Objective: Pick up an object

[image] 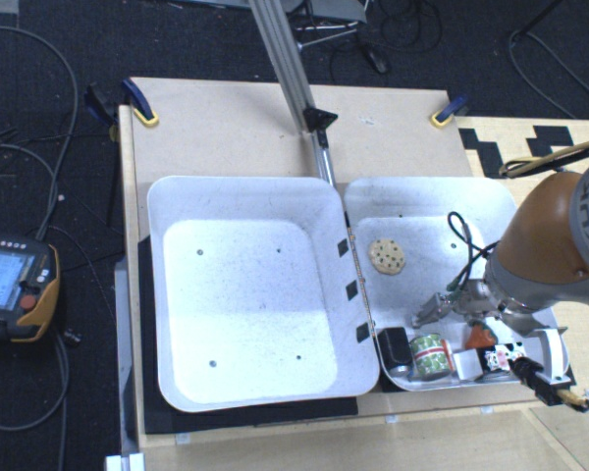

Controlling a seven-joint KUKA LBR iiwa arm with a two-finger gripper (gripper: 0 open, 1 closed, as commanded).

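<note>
**Over the Right Bin, With the Grab Yet to Come**

I hang low over the right-hand shallow white plastic bin (427, 204), my grey arm with its orange band (550, 238) reaching in above that bin's near corner. My two-finger metal gripper (442, 307) points at the bin floor, and whether it is spread or closed I cannot tell from this angle; nothing is visibly held. Just below it, against the bin's front wall, lies a small green-and-white labelled can (432, 354) on its side, with a flat black block (394, 347) touching its left end and a small red-and-white piece (487, 349) to its right, partly under my wrist. A round tan speckled biscuit-like disc (387, 256) sits apart, toward the bin's middle. I judge this the approach step: no object is yet lifted. The can looks the nearest target. The next move calls for settling squarely over it and keeping clear of the block crowding it.
</note>
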